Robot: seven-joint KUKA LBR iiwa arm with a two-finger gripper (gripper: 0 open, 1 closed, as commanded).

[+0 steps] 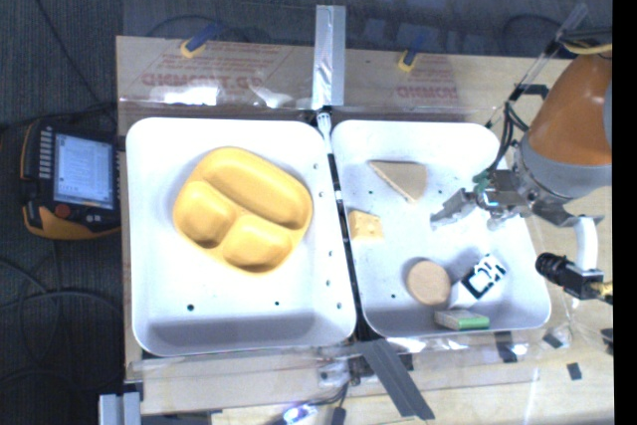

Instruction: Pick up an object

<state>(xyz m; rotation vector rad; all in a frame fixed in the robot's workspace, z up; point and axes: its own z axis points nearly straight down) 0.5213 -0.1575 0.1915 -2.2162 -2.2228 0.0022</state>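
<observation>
Nearby, open pincer [460, 206] over right bin [518, 314], beside pale tan triangular wedge [401, 177].

The arm [577, 129] — orange band and all — runs off the right edge.

A handheld control pendant [70, 176] with a lit screen lies on the dark carpet [60, 35] just left of the wooden bench [468, 80].

Even overhead light, white bins [239, 328] slightly glaring, soft shadows, mild overall blur.
</observation>
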